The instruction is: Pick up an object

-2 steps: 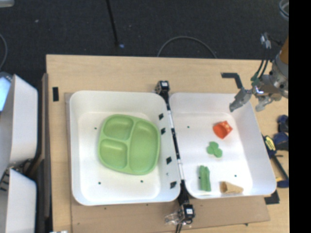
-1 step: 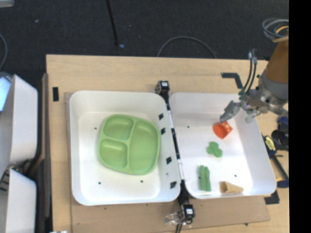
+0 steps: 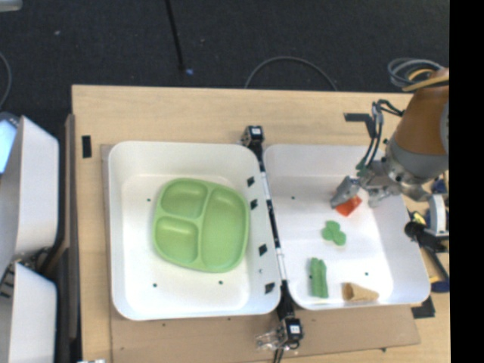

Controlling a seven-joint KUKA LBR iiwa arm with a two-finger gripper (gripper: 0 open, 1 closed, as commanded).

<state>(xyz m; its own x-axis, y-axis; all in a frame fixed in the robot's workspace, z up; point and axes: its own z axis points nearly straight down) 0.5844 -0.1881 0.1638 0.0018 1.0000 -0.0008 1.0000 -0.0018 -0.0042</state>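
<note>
The gripper [image 3: 349,200] hangs in the right bin [image 3: 302,165] with a small red block [image 3: 348,208] right at its tip, touching it, but whether it holds the block is too blurry to tell.

Brightness: you are getting even, moderate overhead light across the bench [image 3: 227,112].
Glare: the white bins [image 3: 136,293] are washing out toward pure white, hiding their wall detail.
Shadows: soft ones are hugging the green tray [image 3: 201,224] at its 6 o'clock rim.
Dark zone: the floor [image 3: 227,29] at 12 o'clock is showing grainy noise.
Sharpness: you are seeing slight softness throughout; small items are blurring.
</note>
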